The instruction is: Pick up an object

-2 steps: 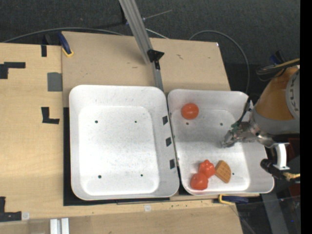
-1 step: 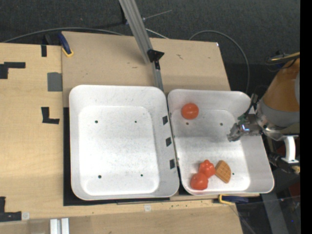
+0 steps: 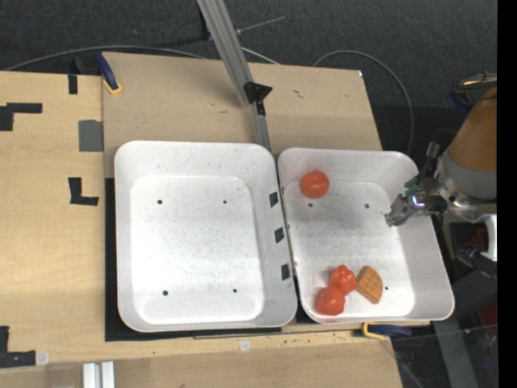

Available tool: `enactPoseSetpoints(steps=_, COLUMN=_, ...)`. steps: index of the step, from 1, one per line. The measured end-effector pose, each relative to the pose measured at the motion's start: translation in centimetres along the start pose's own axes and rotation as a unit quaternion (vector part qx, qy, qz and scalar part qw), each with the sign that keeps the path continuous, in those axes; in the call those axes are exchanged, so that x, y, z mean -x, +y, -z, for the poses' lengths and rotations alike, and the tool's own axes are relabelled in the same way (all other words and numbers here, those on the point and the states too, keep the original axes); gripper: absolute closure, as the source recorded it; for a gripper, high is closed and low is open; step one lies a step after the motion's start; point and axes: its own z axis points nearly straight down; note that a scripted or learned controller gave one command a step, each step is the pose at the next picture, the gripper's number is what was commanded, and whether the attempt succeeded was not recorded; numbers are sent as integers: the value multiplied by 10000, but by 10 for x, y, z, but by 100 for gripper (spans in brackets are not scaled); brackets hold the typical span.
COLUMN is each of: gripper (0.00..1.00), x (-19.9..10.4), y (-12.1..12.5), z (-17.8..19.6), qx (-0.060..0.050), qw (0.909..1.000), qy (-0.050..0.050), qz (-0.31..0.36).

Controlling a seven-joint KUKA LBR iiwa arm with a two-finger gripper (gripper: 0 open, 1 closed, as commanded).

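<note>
A wooden bench (image 3: 323, 103) carries two white bins, left (image 3: 194, 156) and right (image 3: 428, 289), touching.

Grey arm (image 3: 467, 186), orange band, metallic gripper (image 3: 401, 210)

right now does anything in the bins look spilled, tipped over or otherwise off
Nothing stands out. The right bin holds an orange ball near its far side and, near its front edge, two red pieces beside a tan waffle-like piece. The gripper sits over that bin's right rim.
</note>
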Motion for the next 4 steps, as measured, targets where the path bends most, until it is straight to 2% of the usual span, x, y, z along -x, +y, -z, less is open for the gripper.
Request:
enactPoseSetpoints(steps=1, gripper=100, x=4, y=-7, z=48, qx=6, qw=10000, qy=-4, qz=-4)
enactPoseSetpoints(steps=2, gripper=100, x=-50, y=-12, z=51, qx=-14, qw=10000, qy=13, qz=21)
enactPoseSetpoints(steps=4, gripper=100, x=-151, y=-7, z=31, qx=-27, qw=10000, qy=12, qz=22)
